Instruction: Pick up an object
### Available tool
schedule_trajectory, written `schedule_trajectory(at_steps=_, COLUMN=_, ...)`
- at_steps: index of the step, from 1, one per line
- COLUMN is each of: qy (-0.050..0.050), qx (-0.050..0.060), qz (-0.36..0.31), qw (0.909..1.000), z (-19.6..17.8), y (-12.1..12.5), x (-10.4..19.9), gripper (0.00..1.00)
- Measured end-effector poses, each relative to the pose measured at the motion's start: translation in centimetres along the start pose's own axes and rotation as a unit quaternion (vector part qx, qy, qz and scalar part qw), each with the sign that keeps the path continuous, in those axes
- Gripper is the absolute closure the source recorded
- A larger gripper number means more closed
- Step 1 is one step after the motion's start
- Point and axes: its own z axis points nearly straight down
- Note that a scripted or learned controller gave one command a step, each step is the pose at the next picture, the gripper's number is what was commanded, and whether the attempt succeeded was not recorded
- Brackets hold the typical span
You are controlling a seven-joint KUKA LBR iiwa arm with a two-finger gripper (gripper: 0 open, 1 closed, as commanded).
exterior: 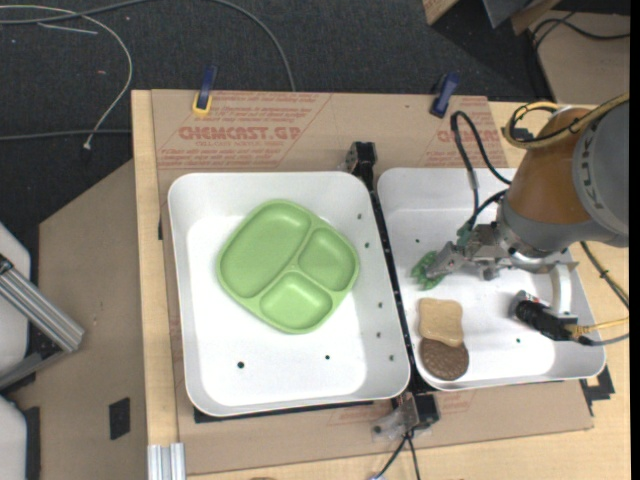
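In the right bin (420, 203), a small green object (428, 265) lies near the left side, just left of my gripper (452, 260). My gripper reaches in low from the right, its tip close to or touching that green object. Nearer the bin's front lie a tan sponge-like block (441, 318) and a round brown disc (444, 358) touching it. The arm's grey and orange body (560, 183) covers the bin's right part.
The left bin (200, 358) holds a green three-compartment plate (289, 264) at its middle. A black divider (385, 258) runs between the bins. Cables (470, 143) hang over the right bin's back. Blue clamps (205, 88) hold the cardboard base.
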Motion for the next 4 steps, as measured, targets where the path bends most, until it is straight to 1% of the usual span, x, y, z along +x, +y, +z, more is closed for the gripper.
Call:
schedule_trajectory(at_steps=1, qy=-0.001, qx=-0.005, qz=-0.001, qw=1.0000, z=-1.6, y=0.3, x=0.0, gripper=1.00)
schedule_trajectory(at_steps=2, qy=-0.004, qx=-0.003, qz=-0.001, qw=1.0000, z=-7.8, y=1.1, x=0.0, gripper=1.00)
schedule_trajectory(at_steps=3, qy=-0.003, qx=-0.003, qz=-0.001, qw=1.0000, z=-14.1, y=0.7, x=0.3, gripper=1.00)
schedule_trajectory(at_steps=4, qy=-0.004, qx=-0.003, qz=-0.001, qw=1.0000, z=-19.6, y=0.8, x=0.3, gripper=1.00)
